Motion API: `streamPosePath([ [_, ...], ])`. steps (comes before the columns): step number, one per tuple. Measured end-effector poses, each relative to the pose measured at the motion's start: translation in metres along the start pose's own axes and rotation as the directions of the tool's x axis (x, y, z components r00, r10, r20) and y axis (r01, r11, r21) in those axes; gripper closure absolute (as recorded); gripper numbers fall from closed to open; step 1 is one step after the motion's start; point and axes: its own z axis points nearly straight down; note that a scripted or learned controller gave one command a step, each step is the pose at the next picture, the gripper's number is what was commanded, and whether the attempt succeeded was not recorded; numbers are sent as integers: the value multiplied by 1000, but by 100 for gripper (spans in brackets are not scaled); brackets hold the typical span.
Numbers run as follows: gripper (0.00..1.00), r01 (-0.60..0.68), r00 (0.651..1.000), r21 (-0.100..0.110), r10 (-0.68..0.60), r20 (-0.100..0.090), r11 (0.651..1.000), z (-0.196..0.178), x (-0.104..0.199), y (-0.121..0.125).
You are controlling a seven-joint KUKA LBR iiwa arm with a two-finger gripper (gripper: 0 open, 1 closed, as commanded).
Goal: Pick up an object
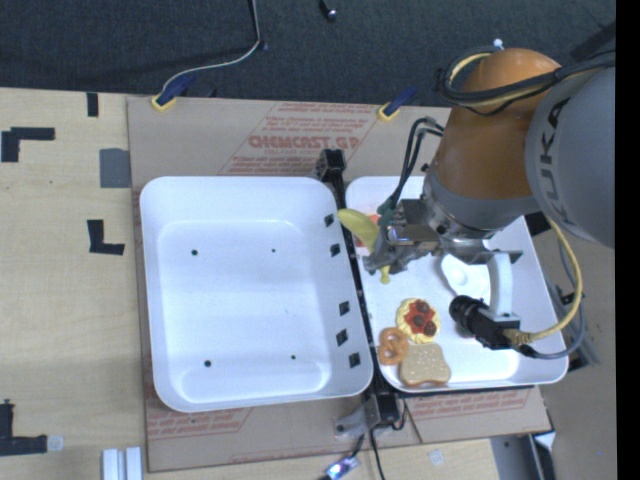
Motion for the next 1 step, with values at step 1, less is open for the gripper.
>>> streamPosePath([
  [1,100,5,1000,4,-5,0,1000,17,49,90],
])
